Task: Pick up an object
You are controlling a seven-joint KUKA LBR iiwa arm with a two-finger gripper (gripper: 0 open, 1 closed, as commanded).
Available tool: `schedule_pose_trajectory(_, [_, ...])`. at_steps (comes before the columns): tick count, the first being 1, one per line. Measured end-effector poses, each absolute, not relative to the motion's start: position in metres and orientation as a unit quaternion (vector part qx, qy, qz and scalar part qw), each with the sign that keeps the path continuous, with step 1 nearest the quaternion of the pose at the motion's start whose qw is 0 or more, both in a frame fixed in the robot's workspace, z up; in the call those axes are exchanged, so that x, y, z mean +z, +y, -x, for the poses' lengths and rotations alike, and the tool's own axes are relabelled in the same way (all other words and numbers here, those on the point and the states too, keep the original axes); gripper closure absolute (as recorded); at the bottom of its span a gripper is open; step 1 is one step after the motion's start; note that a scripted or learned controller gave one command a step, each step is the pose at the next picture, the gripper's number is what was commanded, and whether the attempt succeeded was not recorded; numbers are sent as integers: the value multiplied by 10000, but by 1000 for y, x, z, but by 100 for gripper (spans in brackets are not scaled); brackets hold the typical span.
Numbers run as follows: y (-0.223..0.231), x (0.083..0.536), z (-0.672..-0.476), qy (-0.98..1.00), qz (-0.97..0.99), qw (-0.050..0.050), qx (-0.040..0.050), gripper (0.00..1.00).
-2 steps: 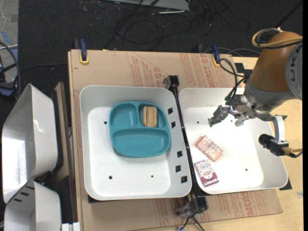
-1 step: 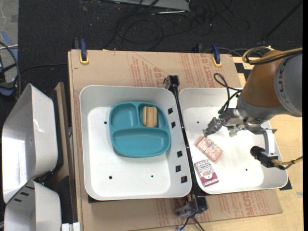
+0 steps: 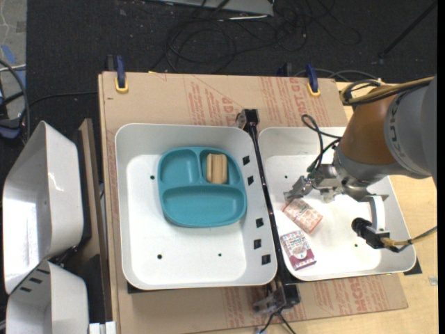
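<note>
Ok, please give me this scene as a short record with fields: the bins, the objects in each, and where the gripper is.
left bin: holds a teal divided tray
tray contents: a tan block in the upper right compartment
right bin: holds two small packets
packet one: pink packet, near the bin's left side
packet two: purple and white packet, below the pink one, apart from it
gripper: over the right bin, just above the pink packet
grasp: nothing seen between the fingers

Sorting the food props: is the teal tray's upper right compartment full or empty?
Occupied: a tan bread-like piece lies in that compartment of the teal tray.
</note>
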State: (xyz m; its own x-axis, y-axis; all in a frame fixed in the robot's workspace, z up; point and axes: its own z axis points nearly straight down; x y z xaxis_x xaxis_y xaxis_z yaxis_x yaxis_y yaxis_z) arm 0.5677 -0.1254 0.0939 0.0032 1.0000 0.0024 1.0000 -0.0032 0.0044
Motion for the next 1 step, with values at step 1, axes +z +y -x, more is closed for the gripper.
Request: schedule_pose_trajectory(1, [-125,106,-569,7060,-7082,25,33,100])
